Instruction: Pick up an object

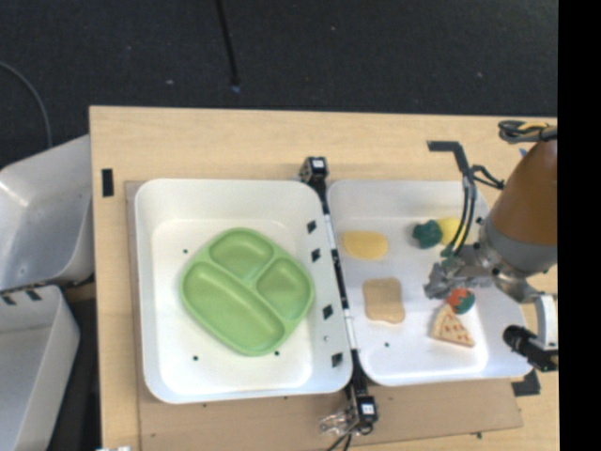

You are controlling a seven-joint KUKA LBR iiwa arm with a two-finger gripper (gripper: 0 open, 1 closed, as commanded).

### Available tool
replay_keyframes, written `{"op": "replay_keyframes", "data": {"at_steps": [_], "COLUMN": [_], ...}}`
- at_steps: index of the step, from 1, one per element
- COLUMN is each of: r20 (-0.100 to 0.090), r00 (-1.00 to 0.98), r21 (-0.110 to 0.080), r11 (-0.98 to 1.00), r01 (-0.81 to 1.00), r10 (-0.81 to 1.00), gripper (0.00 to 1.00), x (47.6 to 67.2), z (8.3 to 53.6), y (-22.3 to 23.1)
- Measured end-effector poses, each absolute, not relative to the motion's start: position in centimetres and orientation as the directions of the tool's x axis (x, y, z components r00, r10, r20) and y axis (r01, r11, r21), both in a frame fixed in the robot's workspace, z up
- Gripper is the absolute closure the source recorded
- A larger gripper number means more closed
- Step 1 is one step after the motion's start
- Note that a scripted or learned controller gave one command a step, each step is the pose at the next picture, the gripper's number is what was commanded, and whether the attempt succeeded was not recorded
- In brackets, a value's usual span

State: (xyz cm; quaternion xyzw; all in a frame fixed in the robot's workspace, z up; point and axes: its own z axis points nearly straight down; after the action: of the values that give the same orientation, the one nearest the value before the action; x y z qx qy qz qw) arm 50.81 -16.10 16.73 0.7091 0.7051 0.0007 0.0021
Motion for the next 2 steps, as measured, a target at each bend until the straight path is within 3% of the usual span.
{"op": "replay_keyframes", "data": {"at_steps": [1, 2], "r20": [-0.002, -0.003], "r00": [0.0, -0.003], "r21": [0.006, 0.006], "r11": [0.0, 0.003], "r01": [1.0, 1.0], "r10": [1.0, 1.0], "gripper": [1.0, 1.0], "x": [50.5, 51.6], "z": [21.7, 27.0], "y": [-16.4, -16.8]}}
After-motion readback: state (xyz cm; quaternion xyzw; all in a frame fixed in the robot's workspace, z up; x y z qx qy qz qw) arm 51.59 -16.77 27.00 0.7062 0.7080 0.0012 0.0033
